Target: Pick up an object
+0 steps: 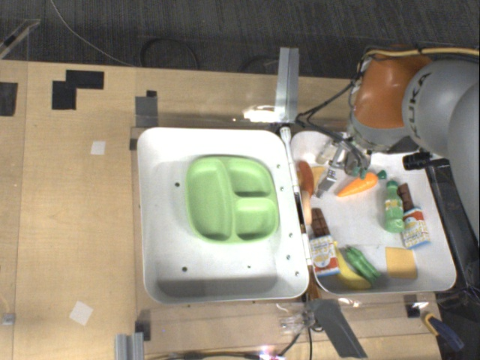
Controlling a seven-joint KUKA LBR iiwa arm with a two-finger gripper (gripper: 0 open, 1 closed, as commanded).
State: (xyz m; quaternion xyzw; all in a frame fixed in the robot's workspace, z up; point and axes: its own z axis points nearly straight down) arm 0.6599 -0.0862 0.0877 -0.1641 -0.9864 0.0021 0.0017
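Over the right bin [360,223], the gripper [327,180] hangs at the left end of a carrot [358,186].

Two white bins sit side by side on the counter [67,223]: the left bin [161,171] holds one green plate [229,199] with three compartments. The right bin holds seven things: one reddish-brown sausage [305,176] by its left wall, one brown bottle [321,242] below that, the carrot, one yellow-and-green piece [352,270], one green bottle [392,208], one yellow block [400,262] and a second brown bottle [411,220]. The one carrot is orange, lies at a slant in the bin's upper half, and has a green stub at its right end. Whether the gripper is apart or together cannot be told, nor whether it touches the carrot.
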